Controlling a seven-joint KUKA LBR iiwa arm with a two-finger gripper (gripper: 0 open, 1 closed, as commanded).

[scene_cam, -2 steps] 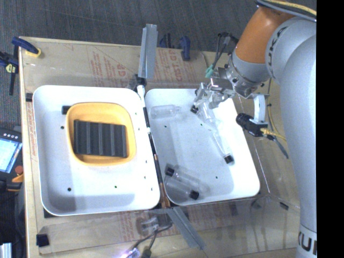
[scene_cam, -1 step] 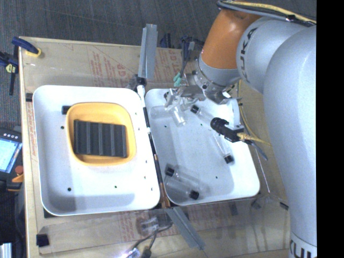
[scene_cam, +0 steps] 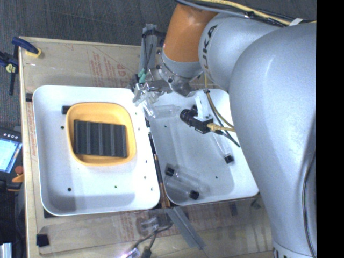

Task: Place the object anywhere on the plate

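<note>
- Grey arm [scene_cam: 274, 117] fills the right side nearest the camera, its orange band above the wrist at the top.
- Gripper [scene_cam: 146, 90] sits at the far edge of the bins, over the seam where the left bin [scene_cam: 48, 190] meets the right bin [scene_cam: 244, 184]. Whether it is open or closed cannot be told; the wrist and glare hide it, and nothing can be seen held in it.
- Plate [scene_cam: 99, 109], yellow with a dark ridged centre, lies in the left bin toward its far side. No loose object is seen on it.
- Clear tube [scene_cam: 180, 186] with black caps lies in the near left corner of the right bin, well apart from the gripper.
- Another clear piece [scene_cam: 161, 112] lies at the far left of the right bin, just beside the gripper; its shape is hard to make out against the white.
- A slim tube [scene_cam: 224, 150] lies toward the right side of that bin.
- Which of these is the task's object cannot be told; all lie in the right bin.
- Bench [scene_cam: 97, 63] is bare board around the bins.
- Progress, as a judgement: early. No object is on the plate, so the grasp, the carry across the seam and the release all appear left to do.
</note>
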